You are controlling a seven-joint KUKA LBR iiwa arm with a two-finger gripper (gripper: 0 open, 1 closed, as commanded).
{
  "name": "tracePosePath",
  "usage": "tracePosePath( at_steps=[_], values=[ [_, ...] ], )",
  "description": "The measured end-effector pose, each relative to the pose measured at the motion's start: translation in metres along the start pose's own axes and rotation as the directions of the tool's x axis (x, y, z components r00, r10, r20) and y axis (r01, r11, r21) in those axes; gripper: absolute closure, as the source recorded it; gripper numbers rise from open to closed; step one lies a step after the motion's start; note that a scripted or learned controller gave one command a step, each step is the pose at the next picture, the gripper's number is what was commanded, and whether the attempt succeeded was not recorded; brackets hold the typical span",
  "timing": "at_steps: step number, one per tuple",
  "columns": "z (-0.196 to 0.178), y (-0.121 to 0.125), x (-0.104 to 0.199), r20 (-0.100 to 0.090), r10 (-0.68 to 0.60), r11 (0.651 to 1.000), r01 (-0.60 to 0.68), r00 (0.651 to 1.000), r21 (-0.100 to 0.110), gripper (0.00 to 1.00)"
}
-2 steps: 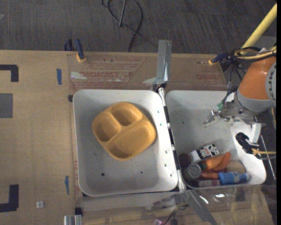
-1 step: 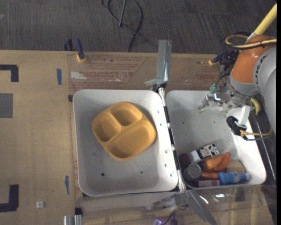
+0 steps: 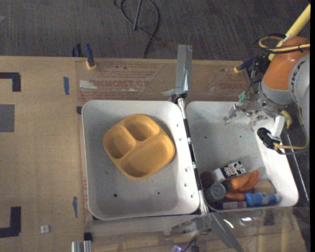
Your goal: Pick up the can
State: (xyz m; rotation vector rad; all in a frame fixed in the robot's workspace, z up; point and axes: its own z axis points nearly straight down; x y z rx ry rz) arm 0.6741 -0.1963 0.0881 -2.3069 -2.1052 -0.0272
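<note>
Bench with two shallow white bins side by side. Left bin (image 3: 98, 197): holds one yellow divided plate (image 3: 139, 145), three compartments, lying flat near the middle and slightly toward the far side. Right bin (image 3: 216, 133): contents gathered in the near corner by the central divider. Items there: can (image 3: 215, 191), grey-topped, standing against the near-left wall of the bin; a dark red round item (image 3: 207, 176) just beyond it; a small black-and-white carton (image 3: 231, 170) lying beside that; an orange carrot-shaped piece (image 3: 242, 182) touching the can's right side; a blue bottle (image 3: 259, 199) lying on its side along the near wall; a pale tan item (image 3: 266, 186) behind the bottle. Arm: grey with orange band, entering from the right above the far right corner of the right bin. Gripper (image 3: 248, 112): hangs over the far edge of that bin, well apart from the can and the pile; nothing is seen held, and how far the jaws are apart cannot be told from this angle. Dark cables (image 3: 140, 15) lie on the floor beyond the bench.
</note>
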Motion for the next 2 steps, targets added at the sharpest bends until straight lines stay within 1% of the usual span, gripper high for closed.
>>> tracePosePath(
  at_steps=[1, 2],
  values=[
    [0.001, -0.061, -0.001, 0.015, 0.055, 0.998, -0.055, 0.998, -0.005, 0.0],
    [-0.037, -0.036, -0.02, 0.022, 0.049, 0.999, -0.049, 0.999, -0.01, 0.0]
  ],
)
